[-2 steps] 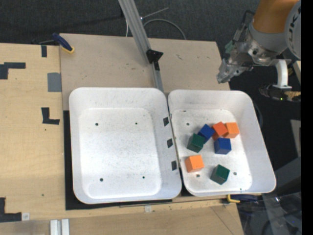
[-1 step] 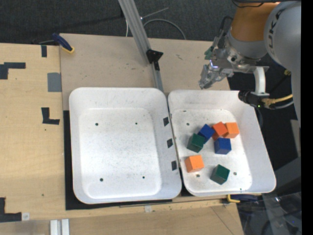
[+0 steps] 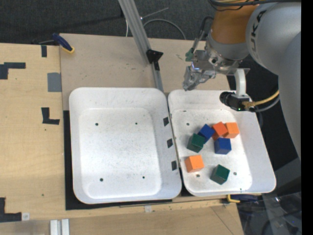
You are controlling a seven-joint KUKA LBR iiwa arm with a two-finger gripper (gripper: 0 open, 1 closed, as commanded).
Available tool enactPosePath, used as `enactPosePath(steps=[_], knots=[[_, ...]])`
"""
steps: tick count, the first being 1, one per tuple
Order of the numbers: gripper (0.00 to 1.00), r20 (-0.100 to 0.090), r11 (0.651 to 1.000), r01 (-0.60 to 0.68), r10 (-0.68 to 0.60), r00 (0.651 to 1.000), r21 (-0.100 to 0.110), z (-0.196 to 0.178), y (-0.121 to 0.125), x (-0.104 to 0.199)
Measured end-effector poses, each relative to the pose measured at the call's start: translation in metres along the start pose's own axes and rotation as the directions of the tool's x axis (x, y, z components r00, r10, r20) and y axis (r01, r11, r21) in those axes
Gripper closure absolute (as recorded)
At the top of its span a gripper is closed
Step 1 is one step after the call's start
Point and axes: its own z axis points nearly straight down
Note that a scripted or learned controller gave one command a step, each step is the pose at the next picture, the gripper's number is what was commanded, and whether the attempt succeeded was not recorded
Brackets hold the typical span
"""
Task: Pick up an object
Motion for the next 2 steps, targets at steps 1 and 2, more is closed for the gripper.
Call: enactPosePath(steps=[1,2], knots=[[1.0,0.0,1.0,0.001,-0.001,1.0,0.001,0.017,-0.004,0.061],[1.0,0.002,1.0,-0.001,0.001,1.0,0.001,0.031,-0.001,0.106]])
